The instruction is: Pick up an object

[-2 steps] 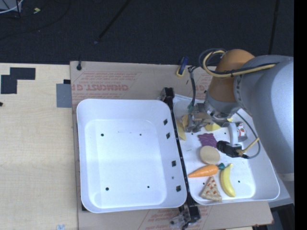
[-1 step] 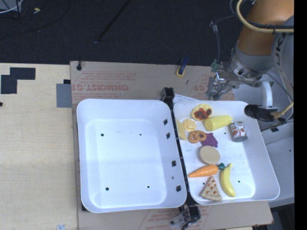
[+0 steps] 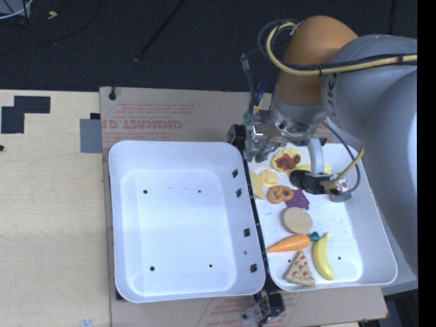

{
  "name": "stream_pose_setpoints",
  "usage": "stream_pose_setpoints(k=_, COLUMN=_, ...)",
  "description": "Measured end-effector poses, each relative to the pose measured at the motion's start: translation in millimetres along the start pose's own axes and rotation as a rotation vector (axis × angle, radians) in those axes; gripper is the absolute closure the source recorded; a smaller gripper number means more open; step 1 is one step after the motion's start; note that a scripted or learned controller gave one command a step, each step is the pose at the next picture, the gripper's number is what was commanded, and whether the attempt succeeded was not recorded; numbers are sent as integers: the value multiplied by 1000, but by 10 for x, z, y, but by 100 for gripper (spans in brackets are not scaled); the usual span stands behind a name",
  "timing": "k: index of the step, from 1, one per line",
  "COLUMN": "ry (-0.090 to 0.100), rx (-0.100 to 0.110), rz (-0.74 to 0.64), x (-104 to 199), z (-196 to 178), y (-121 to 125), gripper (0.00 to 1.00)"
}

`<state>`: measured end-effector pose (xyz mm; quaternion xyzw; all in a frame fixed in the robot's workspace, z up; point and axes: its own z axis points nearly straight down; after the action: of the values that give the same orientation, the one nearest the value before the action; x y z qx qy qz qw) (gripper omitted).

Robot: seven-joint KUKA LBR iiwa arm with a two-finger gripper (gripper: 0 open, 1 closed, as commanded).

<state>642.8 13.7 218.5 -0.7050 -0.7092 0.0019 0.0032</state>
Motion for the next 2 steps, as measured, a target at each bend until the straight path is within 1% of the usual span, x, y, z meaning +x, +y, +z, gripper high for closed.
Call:
stream_pose_setpoints(k=1, ry=0, rx=-9, rz=-2, x=822, z=-517, y=-83, gripper=100)
stream_pose_setpoints(k=2, ry=2, rx=-9, rz=-5, x=1796, z=-905, y=-161, gripper=100)
